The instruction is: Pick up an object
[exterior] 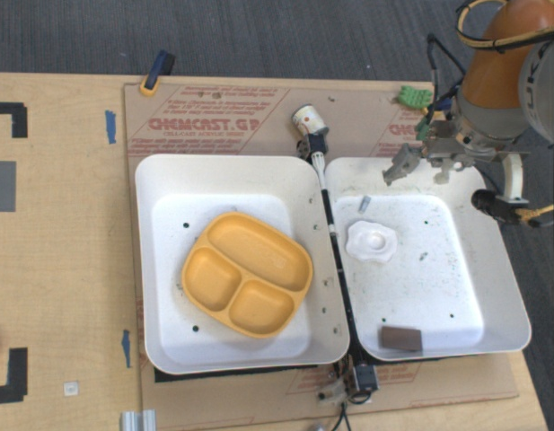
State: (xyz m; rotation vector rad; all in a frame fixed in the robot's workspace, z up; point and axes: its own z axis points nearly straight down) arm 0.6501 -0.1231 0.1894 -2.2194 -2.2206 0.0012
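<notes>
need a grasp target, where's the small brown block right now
The brown block lies in the right bin, at its near edge toward the left corner, below the white lump and well away from the gripper at the bin's far edge.

Even, bright overhead light falls across the scene. The white bins (160,241) look slightly washed out, with soft glare on their rims. A faint shadow hugs the yellow tray (248,273) from about six to nine o'clock. Focus is fairly sharp at centre; fine detail is grainy toward the edges.
</notes>
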